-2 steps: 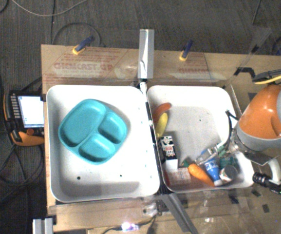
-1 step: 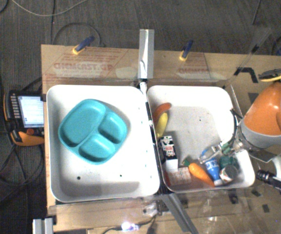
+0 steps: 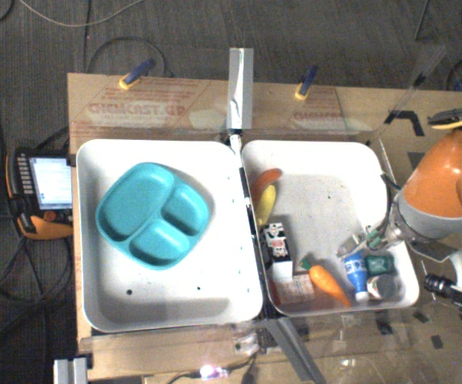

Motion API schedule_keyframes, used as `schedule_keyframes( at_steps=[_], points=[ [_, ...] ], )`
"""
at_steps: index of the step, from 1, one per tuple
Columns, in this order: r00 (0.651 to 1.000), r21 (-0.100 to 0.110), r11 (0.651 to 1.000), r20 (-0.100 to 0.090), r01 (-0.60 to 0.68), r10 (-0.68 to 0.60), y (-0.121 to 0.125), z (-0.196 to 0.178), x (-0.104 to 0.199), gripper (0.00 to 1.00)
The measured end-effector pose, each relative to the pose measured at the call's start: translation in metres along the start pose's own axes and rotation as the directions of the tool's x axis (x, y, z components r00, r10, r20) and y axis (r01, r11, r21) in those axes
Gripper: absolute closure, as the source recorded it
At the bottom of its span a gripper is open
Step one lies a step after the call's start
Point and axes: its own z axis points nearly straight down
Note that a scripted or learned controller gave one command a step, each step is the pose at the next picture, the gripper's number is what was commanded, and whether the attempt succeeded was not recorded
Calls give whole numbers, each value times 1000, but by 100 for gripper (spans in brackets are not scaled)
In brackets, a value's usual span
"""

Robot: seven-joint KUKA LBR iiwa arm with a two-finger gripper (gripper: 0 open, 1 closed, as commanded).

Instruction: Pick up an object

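the arm entered from the right, with the gripper (image 3: 372, 238) low over the right bin (image 3: 327, 162), near its right wall. its opening state could not be determined. a blue-and-white tube (image 3: 357, 274) and a dark green object (image 3: 381, 264) lay just below the gripper. an orange carrot (image 3: 327, 285) lay beside the tube. the left bin (image 3: 94, 310) carried a teal divided plate (image 3: 154, 214).

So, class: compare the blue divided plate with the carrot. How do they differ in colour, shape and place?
The blue divided plate is turquoise; the carrot is orange. The plate is broad with three compartments; the carrot is slim and tapered. The plate lies alone in the left bin; the carrot lies among clutter in the right bin. Both rest on a bin floor.
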Motion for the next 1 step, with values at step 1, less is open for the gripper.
schedule_keyframes(
  at_steps=[1],
  points=[
    [991,22,991,3,-132,132,88,-75,2,100]
  ],
)
